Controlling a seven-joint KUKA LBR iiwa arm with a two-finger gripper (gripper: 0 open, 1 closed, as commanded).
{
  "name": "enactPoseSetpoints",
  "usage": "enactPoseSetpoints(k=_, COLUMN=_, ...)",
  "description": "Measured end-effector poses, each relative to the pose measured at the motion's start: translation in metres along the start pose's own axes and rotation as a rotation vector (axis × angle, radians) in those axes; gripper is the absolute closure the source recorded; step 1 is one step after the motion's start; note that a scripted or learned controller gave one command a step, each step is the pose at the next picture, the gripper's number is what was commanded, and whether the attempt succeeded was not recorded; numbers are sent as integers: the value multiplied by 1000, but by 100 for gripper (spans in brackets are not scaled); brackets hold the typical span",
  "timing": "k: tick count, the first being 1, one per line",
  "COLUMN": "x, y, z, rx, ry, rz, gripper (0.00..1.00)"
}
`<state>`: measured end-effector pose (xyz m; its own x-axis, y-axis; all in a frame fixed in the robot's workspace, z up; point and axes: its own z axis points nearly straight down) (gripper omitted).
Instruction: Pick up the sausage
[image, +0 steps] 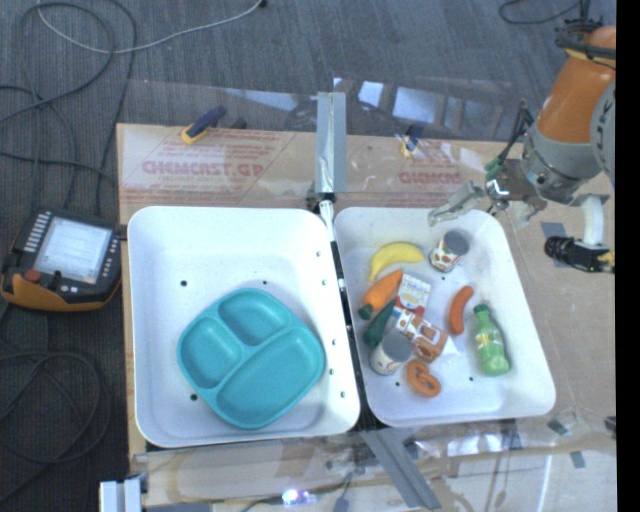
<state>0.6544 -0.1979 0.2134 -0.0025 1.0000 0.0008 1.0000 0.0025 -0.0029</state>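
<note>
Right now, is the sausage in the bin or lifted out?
In the bin. The sausage lies on the right bin's floor beside the green bottle, apart from the gripper.

Bench with two white bins

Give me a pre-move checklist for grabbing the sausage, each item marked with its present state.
1. Orange-red curved sausage lies in the right white bin: ok.
2. Sausage top uncovered: ok.
3. Room beside it: green plastic bottle lies close on one side: not ok.
4. Gripper carries nothing: ok.
5. Gripper above the sausage: not ok; it hangs over the bin's far rim.
6. Teal divided plate sits in the other bin, out of the path: ok.
</note>
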Motion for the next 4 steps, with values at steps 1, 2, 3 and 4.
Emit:
enactPoseSetpoints(k=1, x=-4, y=-46, z=-32, rx=1, ry=-4, rz=-91, gripper=0)
enactPoseSetpoints(k=2, x=23, y=-60, z=116, rx=-1, ry=0, rz=-140, gripper=0)
enactPoseSetpoints(k=3, x=24, y=-59, z=107, rx=-1, ry=3, rz=-140, gripper=100)
enactPoseSetpoints(k=4, x=24, y=-59, z=100, rx=0, ry=4, rz=-140, gripper=100)
